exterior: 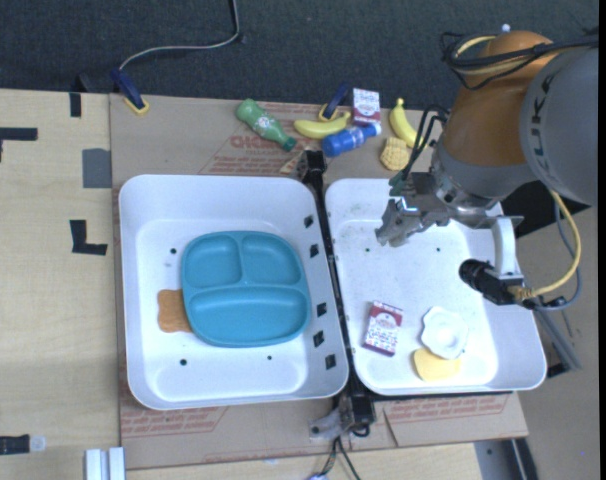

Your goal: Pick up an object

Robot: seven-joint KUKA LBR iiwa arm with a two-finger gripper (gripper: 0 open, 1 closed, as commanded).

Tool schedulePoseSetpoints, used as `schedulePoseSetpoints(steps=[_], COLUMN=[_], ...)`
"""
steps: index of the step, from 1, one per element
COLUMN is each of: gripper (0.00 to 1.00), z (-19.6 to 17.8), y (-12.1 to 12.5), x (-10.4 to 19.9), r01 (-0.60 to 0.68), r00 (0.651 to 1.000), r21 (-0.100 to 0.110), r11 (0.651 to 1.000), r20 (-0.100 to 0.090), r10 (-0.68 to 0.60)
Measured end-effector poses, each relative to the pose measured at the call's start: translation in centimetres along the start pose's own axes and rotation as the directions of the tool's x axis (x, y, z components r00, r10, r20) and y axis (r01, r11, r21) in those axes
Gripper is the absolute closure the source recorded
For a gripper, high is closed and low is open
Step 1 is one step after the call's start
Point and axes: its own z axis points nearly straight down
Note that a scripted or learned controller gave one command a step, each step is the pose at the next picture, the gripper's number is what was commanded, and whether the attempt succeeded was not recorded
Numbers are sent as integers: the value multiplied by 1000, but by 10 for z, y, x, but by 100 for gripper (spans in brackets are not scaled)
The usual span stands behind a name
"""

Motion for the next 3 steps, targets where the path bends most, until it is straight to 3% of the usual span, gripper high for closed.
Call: schedulePoseSetpoints(steps=[1, 2, 3], gripper=[0, 0, 0], z=[1, 58, 132], y=[0, -44, -53], x=[-1, -31, -47], r01=[-1, -4, -4], r00=[1000, 1000, 1000], r21=[1, 3, 5], r11=[1000, 1000, 1000], r20=[1, 1, 0], r10=[1, 4, 4])
